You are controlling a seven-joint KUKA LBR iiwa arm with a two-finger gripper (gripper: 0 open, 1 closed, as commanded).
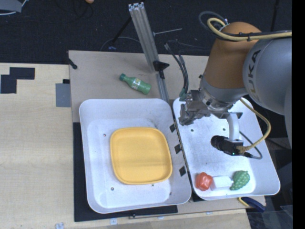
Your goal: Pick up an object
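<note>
You've got the gripper point(187, 114) over the back left corner of the right bin point(202, 151), just beside the wall it shares with the left bin point(95, 128). The wrist covers it from above, so you can't tell whether it's open or clamped, or whether it touches the bin floor. The arm point(269, 75) comes in from the right, with its orange band point(228, 56) sitting over the back of the right bin.

Pick candidates in the right bin sit in a row along the front edge, well apart from the gripper:
- red piece point(203, 181): small, rounded, glossy, tomato-like. Leftmost.
- white block point(221, 182): small, flat, rectangular. Middle, touching or almost touching both neighbours. Low contrast against the bin.
- green piece point(240, 179): bumpy, broccoli-like. Rightmost, near the front right corner.

Left bin: a yellow plate point(140, 155), squarish with rounded corners and a raised rim. It lies flat near the middle and covers much of the floor.

Outside the bins:
- green bottle point(135, 83) with a pale label band, lying on its side on the bench point(95, 75) behind the left bin.
- aluminium rail point(147, 37), rising at a slant behind the gap between the bins.
- three black clips point(177, 148) along the joint between the bins.
</note>
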